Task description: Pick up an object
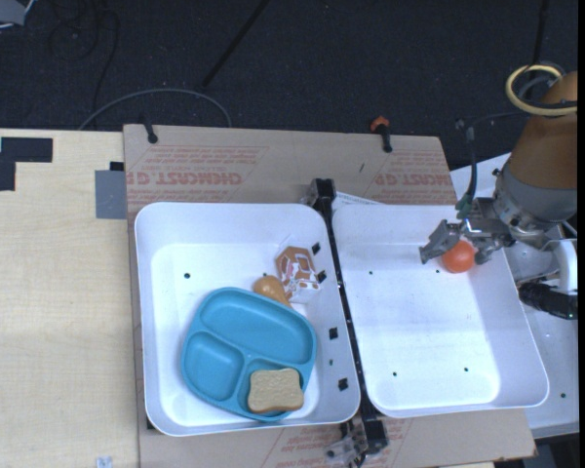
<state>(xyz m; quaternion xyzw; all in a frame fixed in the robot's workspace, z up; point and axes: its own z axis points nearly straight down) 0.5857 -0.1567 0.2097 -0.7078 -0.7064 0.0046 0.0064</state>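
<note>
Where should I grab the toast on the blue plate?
Take the toast across its two side edges, coming straight down. It lies flat in a compartment of the plate, close to the plate's near rim, so a sideways approach would likely hit the rim.

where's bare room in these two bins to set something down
Most of the right bin floor is bare, from the claw and orange ball down to the near wall. The left bin is crowded by the blue tray; its far-left corner is free.

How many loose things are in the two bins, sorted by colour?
Blue: 1, divided plate
Tan: 1, bread slice
Yellow-orange: 1, round item
Brown-white: 1, small packet
Red-orange: 1, ball at the claw
Total: 5
</note>
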